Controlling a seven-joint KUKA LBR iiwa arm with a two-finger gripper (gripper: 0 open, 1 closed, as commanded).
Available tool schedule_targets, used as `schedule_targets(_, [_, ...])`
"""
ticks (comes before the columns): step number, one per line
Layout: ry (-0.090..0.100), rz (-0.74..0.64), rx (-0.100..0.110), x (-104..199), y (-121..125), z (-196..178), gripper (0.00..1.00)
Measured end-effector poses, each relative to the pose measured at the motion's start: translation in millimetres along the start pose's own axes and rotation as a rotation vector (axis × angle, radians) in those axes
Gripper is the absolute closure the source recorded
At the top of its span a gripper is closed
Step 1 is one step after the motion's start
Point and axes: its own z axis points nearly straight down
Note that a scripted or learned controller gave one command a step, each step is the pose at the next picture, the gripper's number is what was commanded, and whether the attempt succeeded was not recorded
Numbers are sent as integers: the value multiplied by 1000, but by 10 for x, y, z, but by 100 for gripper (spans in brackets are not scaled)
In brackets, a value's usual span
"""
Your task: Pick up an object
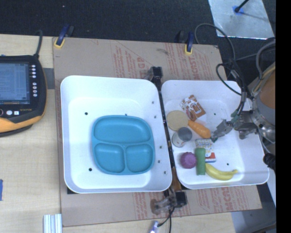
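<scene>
Several small items crowd the right white bin (250, 176). Nearest the two-finger gripper (220, 131): small orange plastic carrot (199, 128), prob. light, stiff, slick; grab mid-body. Can't tell gripper's state.

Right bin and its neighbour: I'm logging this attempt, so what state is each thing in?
Gripper: low in the right bin, beside the carrot, nothing seen between its fingers.
Carrot: lying flat.
Green bottle: lying down.
Banana: resting by the near wall.
Blue tray: flat in the left bin.
</scene>
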Motion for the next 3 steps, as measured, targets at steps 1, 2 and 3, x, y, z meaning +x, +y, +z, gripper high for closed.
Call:
schedule_targets(1, [0, -2, 2, 149, -50, 916, 0])
schedule_targets(2, [1, -2, 2, 404, -20, 1006, 0])
schedule_targets(3, [-1, -6, 1, 390, -13, 893, 100])
